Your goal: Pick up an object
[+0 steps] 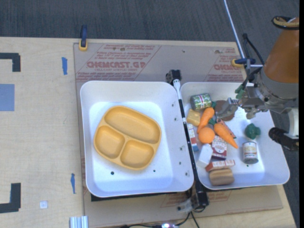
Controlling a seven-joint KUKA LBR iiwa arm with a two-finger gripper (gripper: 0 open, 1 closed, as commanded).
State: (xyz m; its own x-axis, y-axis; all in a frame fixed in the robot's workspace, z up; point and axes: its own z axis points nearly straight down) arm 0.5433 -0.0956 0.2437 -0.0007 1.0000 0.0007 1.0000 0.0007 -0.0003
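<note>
Your worktop point(38, 141) is pale wood, with blue tape marks and black corner marks along its left side. A printed brown board point(123, 63) lies on it, held by a yellow-and-blue clamp point(83, 38) at its far left corner, and both bins sit on that board.

The left bin point(95, 175) holds one thing: a yellow tray point(127, 137) with three compartments, lying flat near the middle and turned a little askew.

A black bar point(183, 122) runs down the seam between the two bins.

The right bin point(273, 172) carries the clutter you can pick from. At its far left a green-labelled can point(201, 100) lies on its side, with a yellow block point(193, 117) just in front of it. Two carrots point(225, 134) and an orange ball point(206, 135) touch each other in the middle of the pile. In front of them you see a white carton point(205, 154), red-and-white packets point(219, 148) and a brown bread roll point(221, 176) close to the near wall. Further right, a small can point(250, 152) stands upright, with a green broccoli piece point(252, 131) just behind it, apart from the pile.

The arm point(284, 56) comes in from the right, and its end effector point(237, 107) hangs over the far part of the right bin, near the carrots. You cannot tell whether it is spread or closed, and nothing is visibly held in it.
</note>
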